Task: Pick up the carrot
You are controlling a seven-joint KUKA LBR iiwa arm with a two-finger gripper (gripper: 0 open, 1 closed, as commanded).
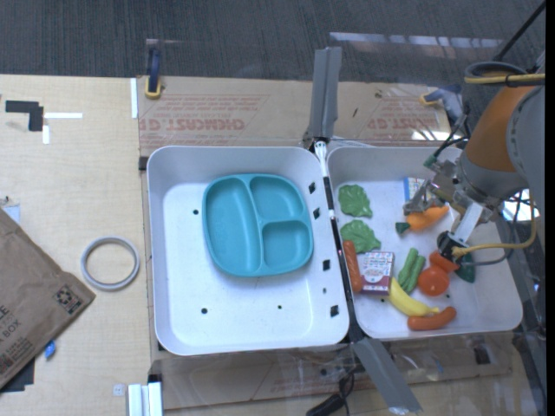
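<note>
Right bin (499, 315): carrot (425, 219) half-hidden

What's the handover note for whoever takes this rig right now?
Gripper: low over the right bin, at its far right side, right at the carrot. I can't tell whether it has hold of it.
Carrot: in the right bin, orange with a green top, among other toy food: banana, tomato, lettuce.
Left bin: holds a teal plate.
Done: approach.
Left: confirm the grasp, lift the carrot.
</note>
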